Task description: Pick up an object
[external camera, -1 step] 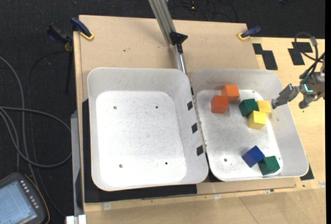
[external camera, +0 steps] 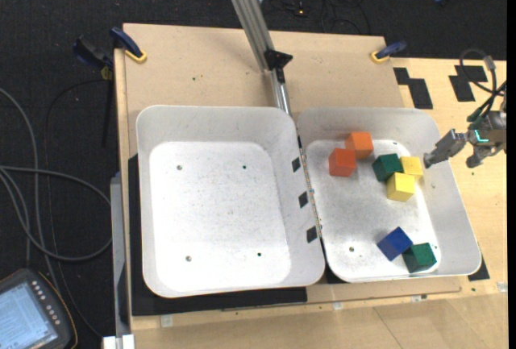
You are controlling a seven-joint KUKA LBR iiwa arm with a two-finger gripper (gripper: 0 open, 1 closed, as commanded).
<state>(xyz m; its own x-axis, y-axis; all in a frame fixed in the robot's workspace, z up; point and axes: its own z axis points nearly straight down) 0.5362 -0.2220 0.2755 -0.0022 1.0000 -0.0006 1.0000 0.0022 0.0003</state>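
Overhead slanted view of the bench (external camera: 201, 65) with two white bins side by side. The gripper (external camera: 451, 147) hangs at the right rim of the right bin (external camera: 363, 255), its grey fingers angled down and to the left toward the bin floor; whether they are spread or closed cannot be told, and nothing shows between them.

All blocks lie to the left of the gripper, inside the right bin. Nearest is a yellow block (external camera: 413, 167), touching a second yellow block (external camera: 401, 186) just below it and a green block (external camera: 387, 166) on its left. Farther left sit two orange blocks, one (external camera: 360, 144) higher and one (external camera: 342, 163) lower, touching at a corner. Down the view from the gripper, near the bin's lower right corner, a blue block (external camera: 394, 243) touches a second green block (external camera: 419, 257), which lies close against the rim.

The blocks are near-cubic, with no clear long axis; most sit turned at an angle to the bin walls.

Open floor lies between the upper cluster and the lower pair. The left bin (external camera: 218, 198) is well apart from the gripper.
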